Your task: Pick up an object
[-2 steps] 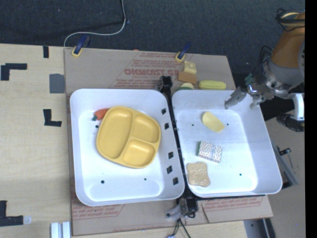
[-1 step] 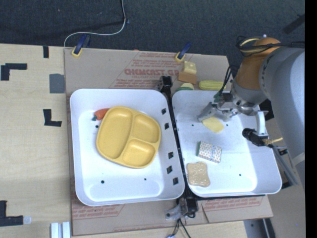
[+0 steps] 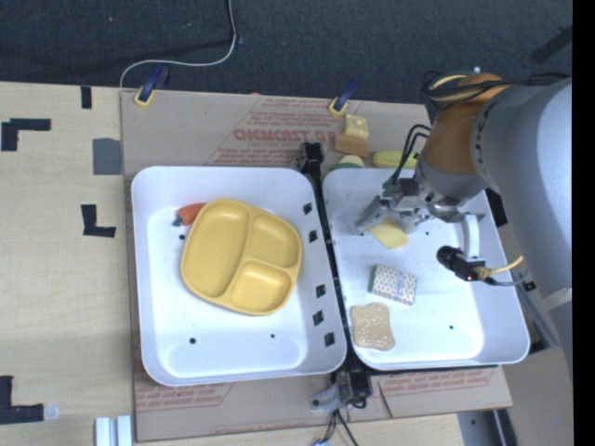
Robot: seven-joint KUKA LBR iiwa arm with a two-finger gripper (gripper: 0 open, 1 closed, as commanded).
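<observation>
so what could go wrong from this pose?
1. The tool sits low over the pale yellow block near the right bin back wall; an off-centre close may push the block away rather than grip it.
2. The black cable hangs close to the bin floor and may drag.
3. The patterned packet and tan sponge lie nearby; a slide could bump them.

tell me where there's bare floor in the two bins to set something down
Left white bin: a bare strip along its near edge, below the yellow divided plastic plate, which fills the middle. Right white bin: bare at the near right corner, right of the patterned square packet and the tan textured sponge-like piece. Crowded at its far end, around the gripper and the pale yellow block.
</observation>
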